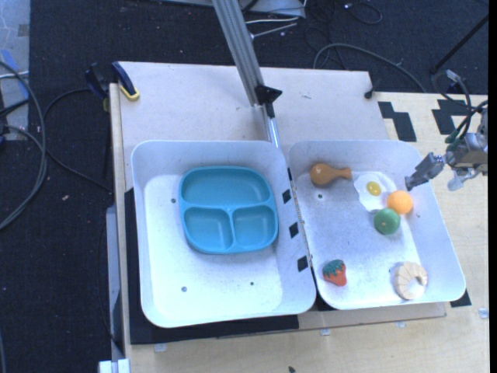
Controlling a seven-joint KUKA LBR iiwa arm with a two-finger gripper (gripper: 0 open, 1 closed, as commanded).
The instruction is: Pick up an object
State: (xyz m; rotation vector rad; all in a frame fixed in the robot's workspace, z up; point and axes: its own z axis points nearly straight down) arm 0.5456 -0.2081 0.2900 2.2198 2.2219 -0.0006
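Observation:
The right bin holds several toy foods: a brown drumstick, a fried egg, an orange ball, a green ball, a strawberry and a pale shrimp-like piece. My gripper reaches in from the right edge and hangs over the bin's far right rim, just up and right of the orange ball. It looks small and dark here, and nothing shows in its grasp.
The left bin bears a blue divided tray. A slanted metal pole rises behind the bins. Cables lie on the dark floor around the bench.

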